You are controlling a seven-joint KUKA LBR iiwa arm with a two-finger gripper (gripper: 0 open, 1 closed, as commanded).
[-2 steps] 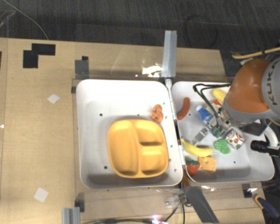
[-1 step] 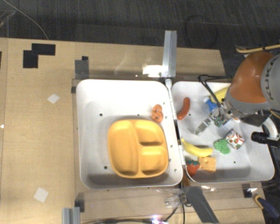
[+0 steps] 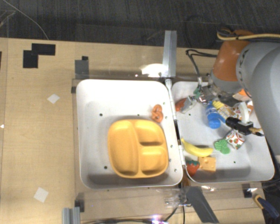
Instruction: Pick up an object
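Observation:
My gripper is low over the back left part of the right bin, on the grey arm that comes in from the right. Just left of it lies a small red object, close to the bin's left wall. A blue bottle lies right beside the gripper toward the front. Farther forward are a banana, a tan block, a red piece, a green piece and a patterned cube. I see nothing held.
The left bin holds a yellow divided tray and a small orange object by its right wall. A ridge separates the two bins. The bulky arm covers the right bin's back right corner.

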